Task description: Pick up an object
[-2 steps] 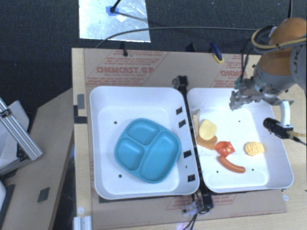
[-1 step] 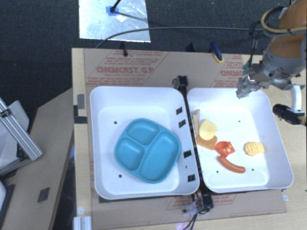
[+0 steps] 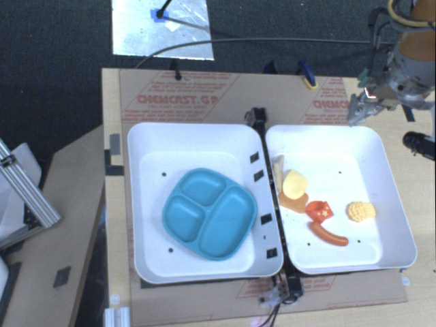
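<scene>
Nothing has been picked up yet, judging by how things lie: every candidate object rests on the floor of the right bin (image 3: 392, 203), and the whole grasp is left to do.

Nearest the lower edge of the frame in that bin lies a red-orange sausage (image 3: 329, 234), slanting toward the lower right with bare white floor around it on the near side. Just above it sits a small red piece (image 3: 319, 210), touching or nearly touching a pale yellow, rounded item (image 3: 294, 184) that lies close to the divider between the bins. A yellow corn cob (image 3: 360, 212) sits apart to the right, with open floor on every side; it looks like the easiest approach from above.

In the left bin (image 3: 146, 182) a blue compartment plate (image 3: 209, 212) fills the middle and lower part.

The upper half of the right bin is open floor, giving room to descend; the yellow item's closeness to the divider wall leaves less margin there.

Farthest back, at the upper right of the frame, the gripper (image 3: 360, 109) hangs beyond the right bin's far rim, above the cardboard sheet (image 3: 204, 94). Whether it is spread or closed I cannot tell; nothing is seen in it.
</scene>
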Motion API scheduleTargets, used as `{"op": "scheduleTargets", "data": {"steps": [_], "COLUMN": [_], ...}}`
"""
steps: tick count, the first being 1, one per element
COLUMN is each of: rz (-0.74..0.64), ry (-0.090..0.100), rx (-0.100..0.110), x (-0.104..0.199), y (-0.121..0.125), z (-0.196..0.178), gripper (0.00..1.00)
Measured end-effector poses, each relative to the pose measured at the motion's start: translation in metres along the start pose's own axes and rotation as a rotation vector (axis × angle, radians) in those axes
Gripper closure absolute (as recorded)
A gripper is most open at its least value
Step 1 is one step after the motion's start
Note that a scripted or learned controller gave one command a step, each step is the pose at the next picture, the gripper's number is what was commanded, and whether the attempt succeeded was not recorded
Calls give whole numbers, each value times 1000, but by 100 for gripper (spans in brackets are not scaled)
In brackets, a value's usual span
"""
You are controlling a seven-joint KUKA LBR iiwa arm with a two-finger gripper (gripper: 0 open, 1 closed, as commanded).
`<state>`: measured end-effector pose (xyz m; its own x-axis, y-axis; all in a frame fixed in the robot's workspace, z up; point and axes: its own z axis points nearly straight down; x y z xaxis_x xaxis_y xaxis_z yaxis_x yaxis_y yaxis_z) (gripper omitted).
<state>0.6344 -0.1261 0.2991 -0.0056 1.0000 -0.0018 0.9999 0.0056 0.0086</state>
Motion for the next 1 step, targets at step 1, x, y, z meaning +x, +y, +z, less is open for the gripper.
{"op": "scheduleTargets", "data": {"steps": [1], "rz": [-4], "ry": [4], "rx": [8], "x": [61], "y": [-13], "z": [11], "gripper": [100]}}
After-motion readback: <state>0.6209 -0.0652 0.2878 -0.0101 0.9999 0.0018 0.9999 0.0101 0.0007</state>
